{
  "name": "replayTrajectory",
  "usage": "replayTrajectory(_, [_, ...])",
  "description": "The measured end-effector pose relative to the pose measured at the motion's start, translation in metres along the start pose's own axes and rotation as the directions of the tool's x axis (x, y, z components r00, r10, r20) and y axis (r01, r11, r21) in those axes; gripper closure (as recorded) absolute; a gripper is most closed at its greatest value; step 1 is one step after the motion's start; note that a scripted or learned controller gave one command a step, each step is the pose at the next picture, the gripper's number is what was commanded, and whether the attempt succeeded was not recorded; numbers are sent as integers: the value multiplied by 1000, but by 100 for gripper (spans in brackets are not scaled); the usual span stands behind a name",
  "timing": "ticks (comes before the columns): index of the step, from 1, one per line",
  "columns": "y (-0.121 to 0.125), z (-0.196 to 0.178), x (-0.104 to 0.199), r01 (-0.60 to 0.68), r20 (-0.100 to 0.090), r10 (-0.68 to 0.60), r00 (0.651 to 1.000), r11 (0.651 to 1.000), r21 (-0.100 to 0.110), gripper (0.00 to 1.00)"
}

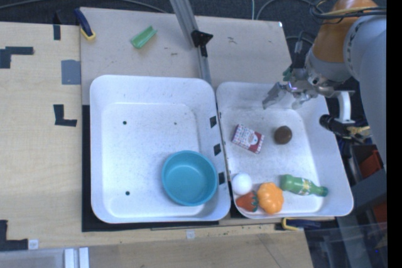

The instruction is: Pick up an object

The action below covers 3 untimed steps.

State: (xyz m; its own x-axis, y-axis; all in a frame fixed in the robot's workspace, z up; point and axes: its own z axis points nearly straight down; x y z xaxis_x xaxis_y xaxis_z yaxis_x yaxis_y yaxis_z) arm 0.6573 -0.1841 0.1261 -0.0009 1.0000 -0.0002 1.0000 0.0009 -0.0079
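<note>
My gripper (286, 99) hangs over the far edge of the right bin (326, 166), its two fingers spread open with nothing between them. Below it in that bin lie a red and white box (247, 138) and a brown ball (283, 134). Nearer the front sit a white ball (242, 182), a red item (247, 201), an orange pepper (271, 197) and a green bottle (302, 185) lying on its side. A blue bowl (189, 177) stands in the left bin (125, 135) at its front right.
A grey pole (182, 3) slants across the bench behind the bins. A green block (143, 37) and a blue and yellow clamp (84, 24) lie on the bench at the back left. Cables run behind the bench.
</note>
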Motion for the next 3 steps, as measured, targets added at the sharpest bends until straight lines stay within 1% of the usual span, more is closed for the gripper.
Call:
replayTrajectory(1, [0, 40, 1, 2, 1, -2, 1000, 1000, -4, 0])
replayTrajectory(2, [1, 27, 2, 3, 2, -3, 1000, 1000, -7, 100])
replayTrajectory(3, [-2, -22, 11, 1, 0, -1, 1000, 1000, -12, 100])
